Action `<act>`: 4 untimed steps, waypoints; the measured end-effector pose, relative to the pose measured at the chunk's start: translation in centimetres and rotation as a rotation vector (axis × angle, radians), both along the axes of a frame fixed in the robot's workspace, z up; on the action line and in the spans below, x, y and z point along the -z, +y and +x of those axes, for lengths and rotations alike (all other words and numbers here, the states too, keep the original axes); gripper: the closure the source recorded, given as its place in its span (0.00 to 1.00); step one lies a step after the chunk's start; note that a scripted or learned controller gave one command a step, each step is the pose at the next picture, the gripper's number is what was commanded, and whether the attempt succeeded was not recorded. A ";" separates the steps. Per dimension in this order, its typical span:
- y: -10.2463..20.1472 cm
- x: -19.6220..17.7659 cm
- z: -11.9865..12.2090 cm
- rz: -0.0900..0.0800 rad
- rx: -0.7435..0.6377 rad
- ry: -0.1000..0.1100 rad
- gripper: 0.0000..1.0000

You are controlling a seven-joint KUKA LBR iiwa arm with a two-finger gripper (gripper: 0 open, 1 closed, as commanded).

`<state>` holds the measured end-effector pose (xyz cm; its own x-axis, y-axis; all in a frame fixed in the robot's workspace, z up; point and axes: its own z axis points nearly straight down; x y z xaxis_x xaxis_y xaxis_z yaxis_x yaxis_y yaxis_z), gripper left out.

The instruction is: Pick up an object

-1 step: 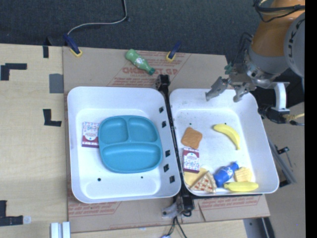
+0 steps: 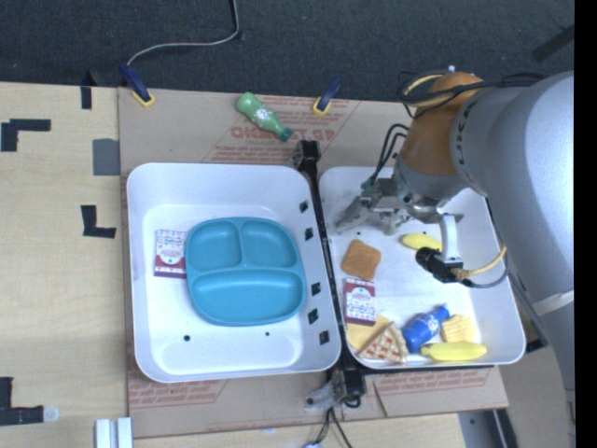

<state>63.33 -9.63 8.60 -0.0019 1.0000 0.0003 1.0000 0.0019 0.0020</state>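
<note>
The grey arm (image 2: 536,185) with its orange band fills the right side of the view, the largest thing in sight, reaching in over the right bin (image 2: 499,343). Its gripper (image 2: 373,208) hangs low over the upper left part of that bin, metal fingers (image 2: 350,216) pointing down and left; whether they are spread or pressed together I cannot tell, and nothing is seen between them. Just below the gripper lies a brown toast slice (image 2: 362,259), apart from the fingertips. A small yellow piece (image 2: 421,242) lies to the right of the toast. Lower in the same bin sit a small red-and-white carton (image 2: 359,301), a pizza slice (image 2: 381,343), a blue can (image 2: 425,326), a corn piece (image 2: 458,328) and a banana (image 2: 454,351), crowded near the bottom rim. The left bin (image 2: 154,343) holds a blue divided plate (image 2: 246,271) with a second small carton (image 2: 170,253) touching its left edge. A green bottle (image 2: 264,117) lies on the cardboard above the bins.
</note>
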 end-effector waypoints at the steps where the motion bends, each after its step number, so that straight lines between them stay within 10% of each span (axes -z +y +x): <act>1: 0.1 0.0 -5.3 -0.001 0.001 -0.001 0.00; 4: 0.0 0.0 -4.6 0.000 0.001 0.001 0.00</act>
<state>58.70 -9.68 8.60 -0.0004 1.0000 0.0001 1.0000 0.0004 0.0008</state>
